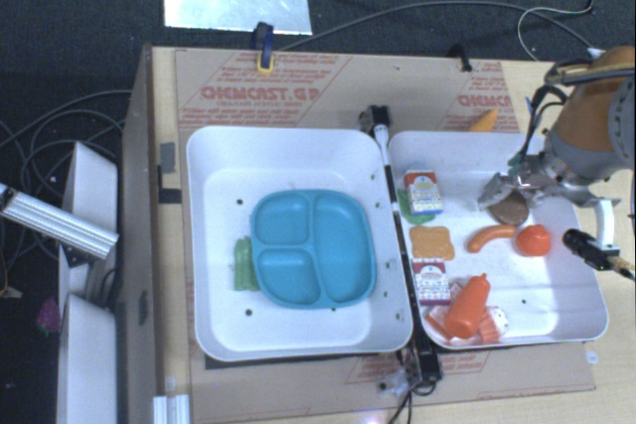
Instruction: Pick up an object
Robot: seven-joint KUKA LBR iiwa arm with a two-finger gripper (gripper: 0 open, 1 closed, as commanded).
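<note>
My gripper [509, 190] hangs over the far right part of the right bin [556, 313], right above a brown round piece [511, 211] and seemingly touching its top edge. An orange sausage [492, 236] and a red tomato [534, 240] lie just in front of that piece. Further left in the same bin are a red and white carton [422, 192] on a green item [406, 210], an orange cracker [431, 241], a second carton [429, 278] and an orange bottle [465, 305]. Nothing is lifted off the bin floor.
The left bin [298, 154] holds a blue divided plate [312, 247] and a green item [243, 264] beside its left edge. An orange carrot [483, 121] lies on the bench behind the right bin. The bins' shared wall [395, 223] runs between them.
</note>
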